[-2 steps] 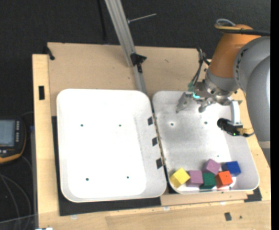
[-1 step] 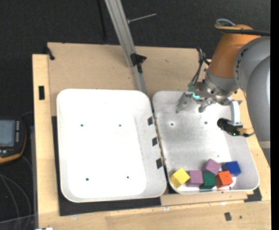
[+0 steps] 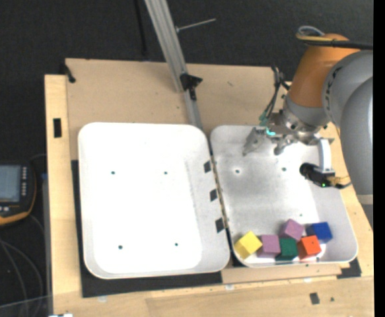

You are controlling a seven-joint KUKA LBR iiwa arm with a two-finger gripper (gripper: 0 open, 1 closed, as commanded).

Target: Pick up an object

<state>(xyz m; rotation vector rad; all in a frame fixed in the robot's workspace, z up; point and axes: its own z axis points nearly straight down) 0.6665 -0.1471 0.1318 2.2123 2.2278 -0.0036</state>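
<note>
Several small blocks lie bunched along the near edge of the right bin point(image 3: 258, 183): a yellow block point(image 3: 249, 243), a purple block point(image 3: 270, 244), a green block point(image 3: 288, 247), an orange block point(image 3: 309, 246), a blue block point(image 3: 320, 230) and a second purple block point(image 3: 293, 229). My gripper point(image 3: 265, 142) hangs over the far end of that bin, well away from the blocks. Its two fingers are spread apart, open, with nothing between them.
The left bin point(image 3: 146, 197) sits beside the right one, with small clips along the seam between them. A slanted metal pole point(image 3: 172, 45) rises behind the bins. A hand-held controller point(image 3: 4, 187) lies off the bench at the left.
</note>
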